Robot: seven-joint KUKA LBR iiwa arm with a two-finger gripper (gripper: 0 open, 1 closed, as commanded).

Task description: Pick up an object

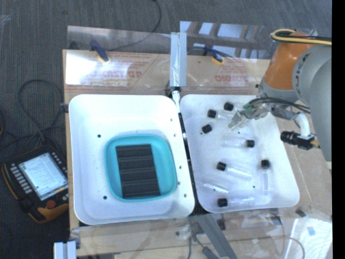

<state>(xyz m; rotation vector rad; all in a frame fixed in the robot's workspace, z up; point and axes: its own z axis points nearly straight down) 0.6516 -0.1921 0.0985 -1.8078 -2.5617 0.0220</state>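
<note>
The right bin (285, 193) is taken as the landmark. Scattered over its floor are several small clear vials with black caps (234, 170). These are judged to be light, rigid and smooth-walled, so slipping and rolling are to be expected; if they are glass or thin plastic, excessive squeeze is to be avoided. A hold across the cylindrical body, close behind the cap, is judged the most secure, with the closing direction set across the vial's long axis.

The gripper (237, 121) is seen over the upper middle of the right bin, hanging from the arm (291, 63) that enters past the bin's upper right corner. Whether it is spread or closed cannot be told; nothing can be made out between its tips.

The nearest vials lie just beside the gripper: one capped vial (211, 113) toward the bin's upper left, another (228, 106) just above the tool toward the bin's far rim. The remaining vials lie farther down the right bin, well apart from the tool. The teal tray (141, 169) rests in the neighbouring left bin (86, 117).
</note>
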